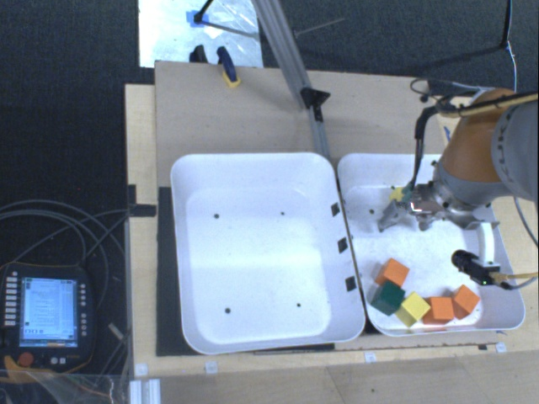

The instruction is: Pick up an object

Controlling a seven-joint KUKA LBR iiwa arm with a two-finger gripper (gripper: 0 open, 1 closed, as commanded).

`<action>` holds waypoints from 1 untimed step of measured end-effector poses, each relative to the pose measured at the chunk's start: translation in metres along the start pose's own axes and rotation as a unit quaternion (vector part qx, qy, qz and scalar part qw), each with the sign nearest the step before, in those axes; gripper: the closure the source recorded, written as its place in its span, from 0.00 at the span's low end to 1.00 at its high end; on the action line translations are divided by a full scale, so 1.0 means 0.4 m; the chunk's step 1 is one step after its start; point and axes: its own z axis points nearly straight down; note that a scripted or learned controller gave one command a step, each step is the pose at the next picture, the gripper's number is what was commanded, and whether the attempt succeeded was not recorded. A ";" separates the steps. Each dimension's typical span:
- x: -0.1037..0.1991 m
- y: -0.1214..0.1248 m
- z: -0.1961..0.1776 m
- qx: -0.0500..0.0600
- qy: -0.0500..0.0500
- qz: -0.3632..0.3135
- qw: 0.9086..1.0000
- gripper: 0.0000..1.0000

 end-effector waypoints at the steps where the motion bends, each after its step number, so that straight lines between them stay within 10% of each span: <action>1: -0.001 0.005 -0.036 -0.004 0.000 -0.001 1.000 1.00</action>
